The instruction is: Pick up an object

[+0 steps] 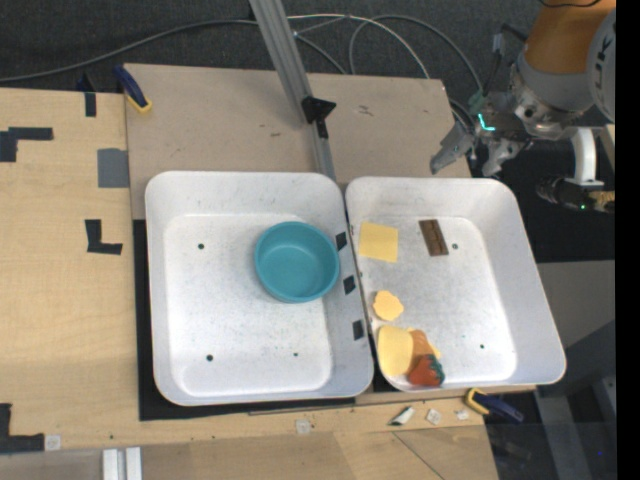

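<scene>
A teal bowl (295,260) stands in the left bin (180,268). The right bin (500,298) holds a flat yellow square (378,241), a small brown block (433,237), a small round yellow piece (388,306), a pale yellow piece (395,348) and an orange and red item (425,366) in its front left corner. My gripper (471,158) hangs above the bench just behind the right bin's far edge. Its fingers are spread open with nothing between them, and it is well apart from all the objects.
A slanted metal pole (285,58) rises behind the bins' shared edge. Cables (390,38) trail over the dark floor at the back. Blue and yellow clamps sit at the board's back left (133,88) and front right (490,403).
</scene>
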Controlling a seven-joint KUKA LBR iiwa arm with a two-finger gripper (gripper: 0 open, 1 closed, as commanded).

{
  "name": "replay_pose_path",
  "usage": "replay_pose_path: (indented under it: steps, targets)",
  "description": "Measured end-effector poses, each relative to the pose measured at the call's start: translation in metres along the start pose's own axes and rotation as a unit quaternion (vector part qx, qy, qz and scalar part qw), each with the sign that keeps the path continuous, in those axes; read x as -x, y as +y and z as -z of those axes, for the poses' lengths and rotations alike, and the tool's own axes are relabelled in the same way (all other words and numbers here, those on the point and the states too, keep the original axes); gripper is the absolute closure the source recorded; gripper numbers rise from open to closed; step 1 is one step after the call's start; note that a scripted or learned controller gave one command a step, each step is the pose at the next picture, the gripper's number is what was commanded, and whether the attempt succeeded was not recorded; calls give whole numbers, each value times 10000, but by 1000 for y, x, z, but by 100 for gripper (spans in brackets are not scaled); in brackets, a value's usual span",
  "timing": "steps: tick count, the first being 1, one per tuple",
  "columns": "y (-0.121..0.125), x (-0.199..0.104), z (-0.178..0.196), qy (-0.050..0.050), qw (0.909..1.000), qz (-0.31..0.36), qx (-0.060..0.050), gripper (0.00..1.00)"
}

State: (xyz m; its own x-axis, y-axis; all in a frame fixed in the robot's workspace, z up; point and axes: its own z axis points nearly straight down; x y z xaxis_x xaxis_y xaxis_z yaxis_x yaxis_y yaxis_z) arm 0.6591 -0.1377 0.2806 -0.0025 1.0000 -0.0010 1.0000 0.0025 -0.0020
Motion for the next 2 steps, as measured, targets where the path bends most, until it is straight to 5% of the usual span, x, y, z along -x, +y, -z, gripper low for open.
replay_pose_path:
  steps: [2]
  targets:
    - [-1,-10,-107,2,10000,2,-17,0]
